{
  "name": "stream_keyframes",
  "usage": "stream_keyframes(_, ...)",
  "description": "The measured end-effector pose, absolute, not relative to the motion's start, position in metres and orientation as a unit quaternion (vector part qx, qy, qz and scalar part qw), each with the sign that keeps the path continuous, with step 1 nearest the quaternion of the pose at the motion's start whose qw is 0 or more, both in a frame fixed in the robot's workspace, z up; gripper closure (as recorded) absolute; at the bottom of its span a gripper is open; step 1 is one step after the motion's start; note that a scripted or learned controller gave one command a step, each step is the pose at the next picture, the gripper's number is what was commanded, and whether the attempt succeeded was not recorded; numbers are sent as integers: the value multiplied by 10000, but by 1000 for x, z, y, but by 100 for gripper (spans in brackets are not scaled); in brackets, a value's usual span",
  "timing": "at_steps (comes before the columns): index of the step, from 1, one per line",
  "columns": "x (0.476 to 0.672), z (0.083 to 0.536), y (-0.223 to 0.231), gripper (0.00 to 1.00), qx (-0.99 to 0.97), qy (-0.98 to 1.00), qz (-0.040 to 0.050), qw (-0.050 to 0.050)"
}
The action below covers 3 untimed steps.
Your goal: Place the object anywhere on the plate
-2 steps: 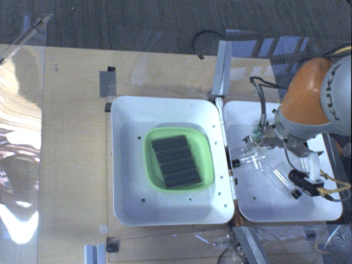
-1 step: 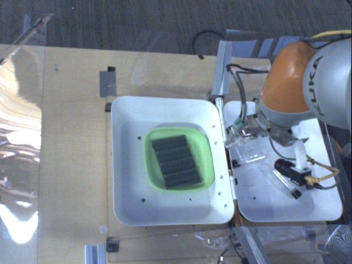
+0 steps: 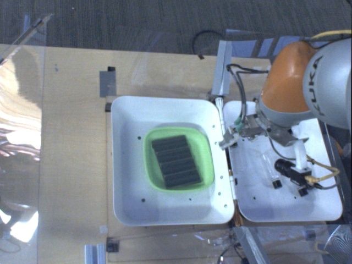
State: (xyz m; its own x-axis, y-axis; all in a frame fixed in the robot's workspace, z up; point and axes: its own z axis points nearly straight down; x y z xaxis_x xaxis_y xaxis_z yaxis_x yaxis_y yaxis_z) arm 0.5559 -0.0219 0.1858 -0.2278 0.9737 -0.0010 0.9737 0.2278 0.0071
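Note:
A dark grey ridged rectangular block [image 3: 176, 161] lies flat on the green plate [image 3: 151, 172], slightly turned. The plate sits in the middle of the left white bin [image 3: 126, 147]. My gripper [image 3: 289, 187] hangs low over the right bin [image 3: 324, 202], well to the right of the plate and apart from the block. Its two black fingertips [image 3: 276, 184] stand apart, with bare bin floor showing between them. The grey arm with its orange band [image 3: 289, 81] covers the upper part of the right bin.
The two bins meet at a raised rim [image 3: 228, 164] between plate and gripper. A metal upright [image 3: 221, 70] and black cables [image 3: 206, 37] stand behind the bins. Wooden bench top [image 3: 60, 147] spreads to the left.

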Motion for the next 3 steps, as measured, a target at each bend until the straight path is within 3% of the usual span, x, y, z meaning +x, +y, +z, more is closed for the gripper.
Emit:
stream_keyframes(1, 545, 185, 43, 0, 6439, 7651, 20, 14)
stream_keyframes(2, 571, 186, -26, 0, 6249, 7807, 23, 32)
stream_keyframes(3, 538, 224, -7, 0, 6402, 7682, 24, 25)
